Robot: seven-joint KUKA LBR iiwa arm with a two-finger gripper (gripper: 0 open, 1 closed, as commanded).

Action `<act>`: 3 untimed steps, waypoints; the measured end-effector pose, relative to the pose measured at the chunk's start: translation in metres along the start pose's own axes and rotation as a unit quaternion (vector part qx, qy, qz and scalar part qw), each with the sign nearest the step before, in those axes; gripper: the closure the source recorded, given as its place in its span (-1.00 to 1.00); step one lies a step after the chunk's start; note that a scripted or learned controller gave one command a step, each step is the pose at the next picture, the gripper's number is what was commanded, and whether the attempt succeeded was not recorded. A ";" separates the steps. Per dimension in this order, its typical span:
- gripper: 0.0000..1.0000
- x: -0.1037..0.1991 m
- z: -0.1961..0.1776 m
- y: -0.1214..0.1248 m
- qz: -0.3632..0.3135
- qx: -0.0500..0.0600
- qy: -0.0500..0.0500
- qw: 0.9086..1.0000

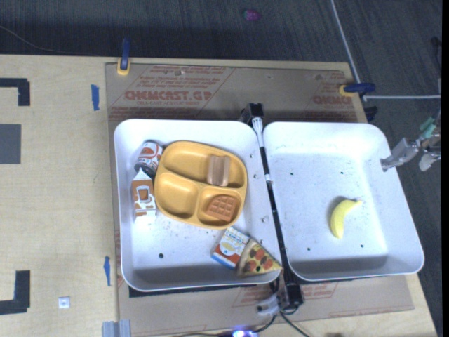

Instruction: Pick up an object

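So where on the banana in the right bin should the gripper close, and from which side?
Across the banana's middle, coming straight down. It lies flat and alone on the right bin's floor, curved, running roughly top-right to bottom-left, so the fingers should straddle its narrow width.

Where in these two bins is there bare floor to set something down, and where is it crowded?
The right bin has bare floor everywhere except around the banana, chiefly its far half and near left corner. The left bin is crowded: the yellow tray fills the middle, a can and carton line its left, a small box and pizza slice sit near-right. Only its near-left corner is bare.
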State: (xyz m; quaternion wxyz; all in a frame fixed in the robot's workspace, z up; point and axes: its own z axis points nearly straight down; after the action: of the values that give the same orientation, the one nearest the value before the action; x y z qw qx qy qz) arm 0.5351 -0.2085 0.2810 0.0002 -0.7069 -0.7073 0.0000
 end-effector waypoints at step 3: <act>1.00 0.089 0.178 -0.049 0.001 -0.003 -0.002 1.000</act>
State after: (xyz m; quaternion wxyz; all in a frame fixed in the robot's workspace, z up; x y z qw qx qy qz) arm 0.4857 -0.1191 0.1031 -0.0036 -0.7077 -0.7065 -0.0011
